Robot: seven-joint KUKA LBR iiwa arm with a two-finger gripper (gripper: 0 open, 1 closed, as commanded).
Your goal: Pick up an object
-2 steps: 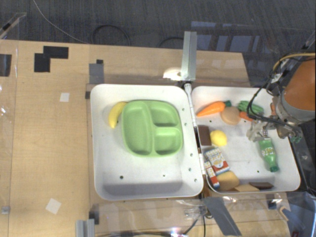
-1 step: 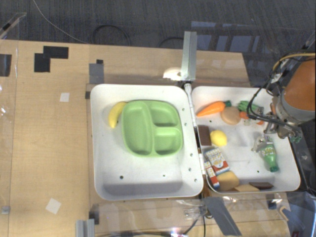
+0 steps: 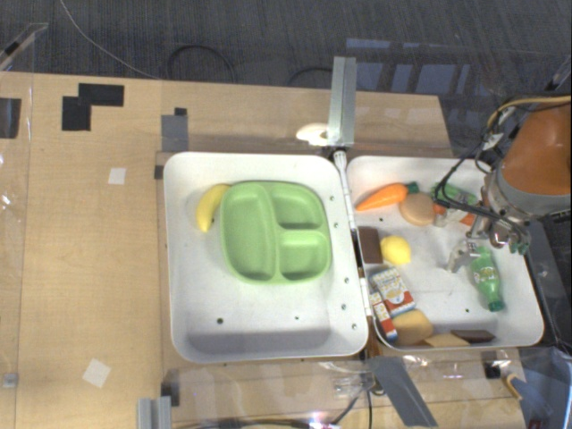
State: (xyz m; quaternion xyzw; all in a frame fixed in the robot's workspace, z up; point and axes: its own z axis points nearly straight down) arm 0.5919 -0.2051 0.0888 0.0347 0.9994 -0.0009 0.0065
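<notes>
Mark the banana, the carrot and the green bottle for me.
banana [image 3: 209, 207], camera view, middle of its curve.
carrot [image 3: 382, 197], camera view, centre of the orange body.
green bottle [image 3: 487, 280], camera view, middle of the bottle.

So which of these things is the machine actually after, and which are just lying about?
Likely part of the job (right bin, where the pincer hangs):
- green bottle, closest to the pincer
- carrot
- lemon
- round bread roll
- small carton

Just lying about (left bin):
- green divided tray
- banana
</notes>
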